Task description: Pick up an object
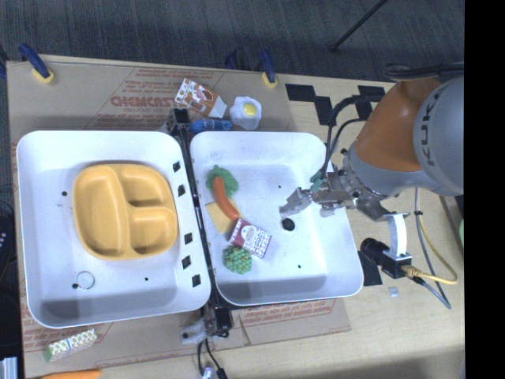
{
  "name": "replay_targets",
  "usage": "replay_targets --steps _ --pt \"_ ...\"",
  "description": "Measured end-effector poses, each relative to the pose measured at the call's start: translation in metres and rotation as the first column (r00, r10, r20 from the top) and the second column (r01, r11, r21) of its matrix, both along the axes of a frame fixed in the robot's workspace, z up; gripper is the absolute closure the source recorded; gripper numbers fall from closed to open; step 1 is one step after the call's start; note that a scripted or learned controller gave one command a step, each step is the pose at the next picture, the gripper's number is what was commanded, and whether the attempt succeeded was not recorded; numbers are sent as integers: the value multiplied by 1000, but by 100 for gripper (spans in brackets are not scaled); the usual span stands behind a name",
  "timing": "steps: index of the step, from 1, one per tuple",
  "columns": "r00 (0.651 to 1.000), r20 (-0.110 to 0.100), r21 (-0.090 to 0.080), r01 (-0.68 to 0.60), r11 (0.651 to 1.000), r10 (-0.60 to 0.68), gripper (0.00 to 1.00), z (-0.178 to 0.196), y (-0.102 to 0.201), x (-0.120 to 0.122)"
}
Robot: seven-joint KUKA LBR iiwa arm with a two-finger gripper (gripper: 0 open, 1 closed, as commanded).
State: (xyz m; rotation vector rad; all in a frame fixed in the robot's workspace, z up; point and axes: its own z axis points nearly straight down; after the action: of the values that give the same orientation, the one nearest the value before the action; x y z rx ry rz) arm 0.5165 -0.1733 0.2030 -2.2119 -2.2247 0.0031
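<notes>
Toy carrot [224, 193] in right bin [309, 282], left part, long axis diagonal: green top toward far-left, orange tip toward near-right, touching small carton [251, 238], print unreadable. Gripper [293, 204] right of carrot, apart, fingers spread, nothing between. "KUKA" on arm [418, 136].

Two white bins side by side on the bench. Left bin [39, 212]: a yellow divided tray [126, 209], lying flat, left of centre.

Right bin [312, 152]: a carrot [224, 193] with green top at the left, a yellow slice [218, 216] just beside its lower end, a red-and-white carton [252, 238] touching that, and a green cluster [237, 260] on the carton's near side.

Arm [410, 144] enters from the right; gripper [293, 204] sits low over the right bin's right half, well apart from the items. A small dark spot [288, 225] lies just below it.

Outside, at the far edge: a small carton [194, 95] and a white-and-yellow egg [246, 111].
</notes>
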Motion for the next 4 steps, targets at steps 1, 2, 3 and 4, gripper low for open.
replay_targets --steps 1,2,3,4 --pt "986 0 -1 169 986 -169 0 -112 75 23" --pt "968 3 -2 -250 968 250 0 -111 69 71" --pt "995 3 -2 96 995 -96 0 -111 76 65" --pt "996 0 -1 93 996 -93 100 -101 77 65"
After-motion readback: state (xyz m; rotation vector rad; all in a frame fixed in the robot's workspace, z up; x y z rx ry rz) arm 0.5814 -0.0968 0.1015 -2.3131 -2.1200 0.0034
